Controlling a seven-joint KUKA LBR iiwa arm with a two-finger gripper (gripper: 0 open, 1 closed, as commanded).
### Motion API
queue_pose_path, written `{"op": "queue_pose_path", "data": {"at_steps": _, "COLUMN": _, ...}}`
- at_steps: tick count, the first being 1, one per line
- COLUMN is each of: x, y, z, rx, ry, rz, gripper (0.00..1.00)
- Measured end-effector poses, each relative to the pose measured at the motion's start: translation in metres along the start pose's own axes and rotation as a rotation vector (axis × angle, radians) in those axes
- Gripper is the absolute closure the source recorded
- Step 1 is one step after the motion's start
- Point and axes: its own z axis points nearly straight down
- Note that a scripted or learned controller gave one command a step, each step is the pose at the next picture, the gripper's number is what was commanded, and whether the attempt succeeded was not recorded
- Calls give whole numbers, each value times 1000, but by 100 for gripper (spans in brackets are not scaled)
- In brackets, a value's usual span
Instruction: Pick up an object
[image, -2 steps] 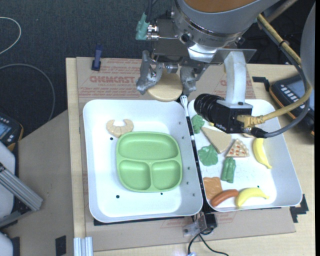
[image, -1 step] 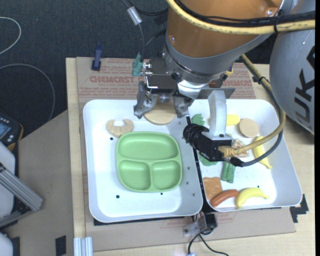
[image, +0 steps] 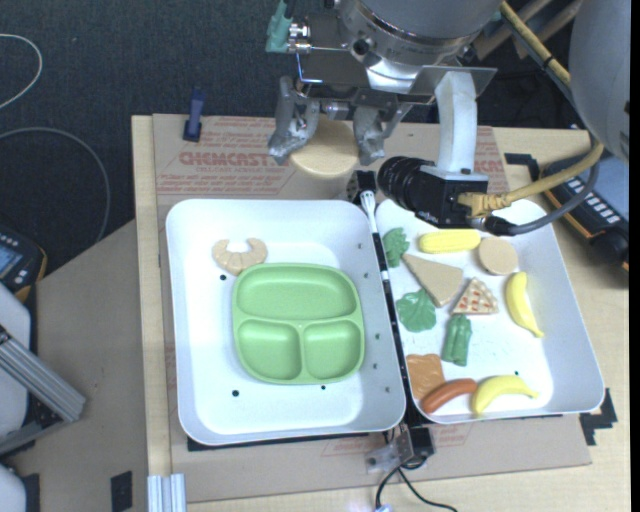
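banana (image: 505, 391) (right bin (image: 575, 330)) lies well below jaws (image: 330, 140).

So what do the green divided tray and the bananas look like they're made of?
Green divided tray: likely moulded plastic, one uniform matte green with soft rounded compartment edges. Bananas: probably plastic toy food, flat even yellow with a slight sheen.

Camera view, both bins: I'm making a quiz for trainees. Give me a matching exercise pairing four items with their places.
Things:
1. green divided plate
2. croissant
3. pizza slice
4. sausage

Places:
A. right bin, near front edge
B. left bin, middle
C. right bin, centre
D. left bin, behind the plate

Pairs: 1-B, 2-D, 3-C, 4-A
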Motion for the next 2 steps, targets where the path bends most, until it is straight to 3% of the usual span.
{"op": "queue_pose_path", "data": {"at_steps": 1, "x": -30, "y": -33, "z": 115, "rx": 20, "ry": -8, "rz": 5, "gripper": 100}}
{"op": "queue_pose_path", "data": {"at_steps": 2, "x": -72, "y": -32, "z": 185, "rx": 19, "ry": -7, "rz": 7, "gripper": 100}}
